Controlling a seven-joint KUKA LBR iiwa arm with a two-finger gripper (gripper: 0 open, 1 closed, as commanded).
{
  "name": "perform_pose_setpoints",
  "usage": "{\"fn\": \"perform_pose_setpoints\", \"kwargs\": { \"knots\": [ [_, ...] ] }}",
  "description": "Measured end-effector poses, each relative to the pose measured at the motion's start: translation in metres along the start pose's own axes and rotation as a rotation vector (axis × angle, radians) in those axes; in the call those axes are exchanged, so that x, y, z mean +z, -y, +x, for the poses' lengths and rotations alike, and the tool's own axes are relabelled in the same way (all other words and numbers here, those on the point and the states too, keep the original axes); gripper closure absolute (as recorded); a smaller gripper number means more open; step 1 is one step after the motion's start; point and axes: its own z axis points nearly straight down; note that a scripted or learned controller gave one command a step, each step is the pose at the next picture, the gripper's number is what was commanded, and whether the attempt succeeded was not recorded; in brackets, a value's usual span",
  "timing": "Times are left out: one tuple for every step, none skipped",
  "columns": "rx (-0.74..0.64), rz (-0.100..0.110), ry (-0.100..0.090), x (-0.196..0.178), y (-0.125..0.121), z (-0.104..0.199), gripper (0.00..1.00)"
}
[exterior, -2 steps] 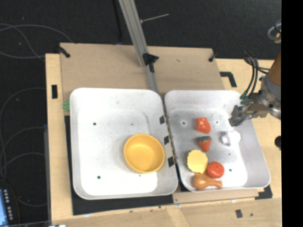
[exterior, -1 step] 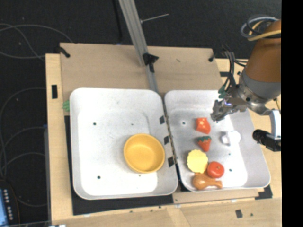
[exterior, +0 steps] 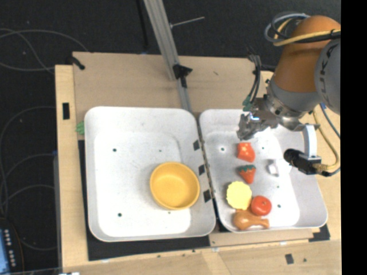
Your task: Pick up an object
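Observation:
In the right bin (exterior: 304,208) lie several toy foods: a red-orange piece (exterior: 246,151), a strawberry-like piece (exterior: 248,173) below it, a yellow round piece (exterior: 238,195), a red tomato (exterior: 261,205) and a brown drumstick shape (exterior: 249,220) near the front rim. A small grey object (exterior: 272,168) rests to the right of them. My gripper (exterior: 248,126) hangs over the back of the right bin, just above and behind the red-orange piece. Nothing shows between its fingers.
The left bin (exterior: 109,130) holds a yellow bowl (exterior: 174,185) near its front right. A slanted metal post (exterior: 163,36) rises behind the bins. A black fitting with cables (exterior: 301,160) hangs off the arm over the right bin's right side.

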Motion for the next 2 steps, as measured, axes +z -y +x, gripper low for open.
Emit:
{"fn": "perform_pose_setpoints", "kwargs": {
  "knots": [
    [-0.001,-0.001,-0.001,-0.001,-0.019,0.041,1.0],
    [0.0,-0.001,0.0,0.005,-0.039,0.082,1.0]
  ]
}}
